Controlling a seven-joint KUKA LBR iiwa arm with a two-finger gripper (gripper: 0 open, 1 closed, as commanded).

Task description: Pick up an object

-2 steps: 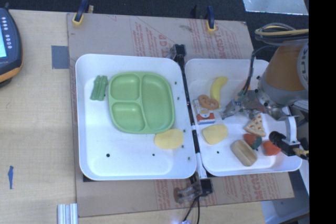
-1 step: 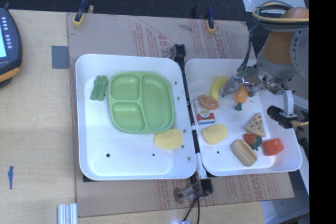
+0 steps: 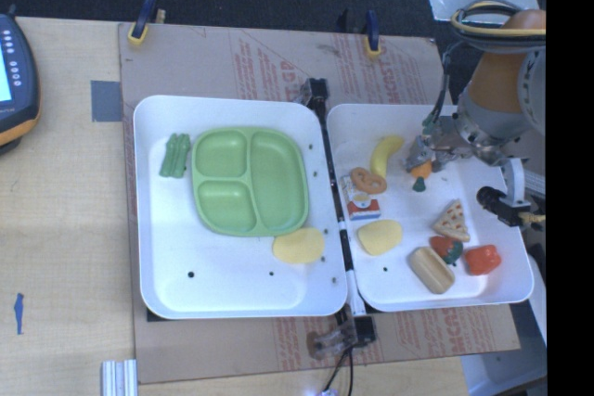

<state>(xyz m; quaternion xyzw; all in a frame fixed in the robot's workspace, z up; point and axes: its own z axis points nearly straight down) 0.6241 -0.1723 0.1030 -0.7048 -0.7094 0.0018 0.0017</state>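
I had the gripper (image 3: 422, 164) low in the right bin (image 3: 520, 292), upper right of frame, its fingers pinching a small orange carrot (image 3: 420, 170), evidently mid-pick.

Two white bins are sitting side by side on the bench: the left bin (image 3: 158, 283) and the right bin (image 3: 501, 292). Taking the green divided plate (image 3: 251, 181) as landmark, one bundle of green beans (image 3: 174, 155) is lying just left of it and one yellow chip (image 3: 298, 247) below its lower right corner. Further right of the plate, eight toy foods are lying: one banana (image 3: 385, 154), one pretzel (image 3: 368, 181), one small carton (image 3: 362, 205), a second yellow chip (image 3: 380, 236), one pizza slice (image 3: 452, 221), one hot dog bun (image 3: 432, 270), one strawberry (image 3: 446, 249) and one red tomato-like piece (image 3: 482, 260).
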